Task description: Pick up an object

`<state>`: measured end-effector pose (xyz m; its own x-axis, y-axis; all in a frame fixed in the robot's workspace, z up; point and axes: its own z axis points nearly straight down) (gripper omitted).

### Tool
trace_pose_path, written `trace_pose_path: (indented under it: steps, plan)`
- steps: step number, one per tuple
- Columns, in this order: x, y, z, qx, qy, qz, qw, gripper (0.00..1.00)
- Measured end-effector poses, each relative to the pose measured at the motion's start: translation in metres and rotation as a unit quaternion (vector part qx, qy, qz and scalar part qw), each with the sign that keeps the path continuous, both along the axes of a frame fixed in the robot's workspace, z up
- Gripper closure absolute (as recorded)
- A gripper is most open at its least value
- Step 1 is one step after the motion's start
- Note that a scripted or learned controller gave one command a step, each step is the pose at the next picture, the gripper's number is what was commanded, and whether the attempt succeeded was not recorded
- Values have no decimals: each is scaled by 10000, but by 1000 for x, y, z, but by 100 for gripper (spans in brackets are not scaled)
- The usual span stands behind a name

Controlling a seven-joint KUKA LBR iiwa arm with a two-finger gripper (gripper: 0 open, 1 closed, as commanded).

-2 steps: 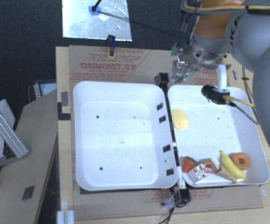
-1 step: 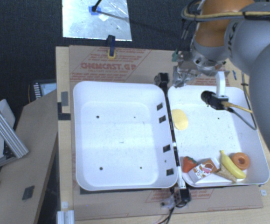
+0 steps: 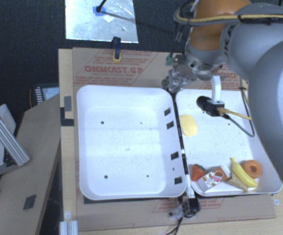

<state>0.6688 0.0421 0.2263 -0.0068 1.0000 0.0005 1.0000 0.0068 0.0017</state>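
Two shallow white bins (image 3: 126,94) side by side, grey two-finger gripper (image 3: 173,83) over their top divider, finger state unclear, pale yellow disc (image 3: 188,125) just below, yellow banana (image 3: 242,174) well apart

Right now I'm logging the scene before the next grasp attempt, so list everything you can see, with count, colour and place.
bins: two, white, side by side on the bench
yellow disc: one, right bin, near the divider
banana: one, yellow, right bin's near corner
orange ring-shaped piece: one, beside the banana
red piece: one, right bin's near edge
small packet: one, white with red print, between red piece and banana
cardboard sheet: one, brown, under the bins
arm: one, grey with orange band
end effector: one, over the far end of the divider
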Motion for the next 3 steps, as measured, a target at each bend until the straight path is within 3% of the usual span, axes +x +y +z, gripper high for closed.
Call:
trace_pose_path:
  steps: [1,2,3]
  plan:
    - [-48,35,-14,2,23,0,10000,100]
    - [-76,77,-4,3,16,5,10000,100]
    - [-60,113,-40,3,11,5,10000,100]
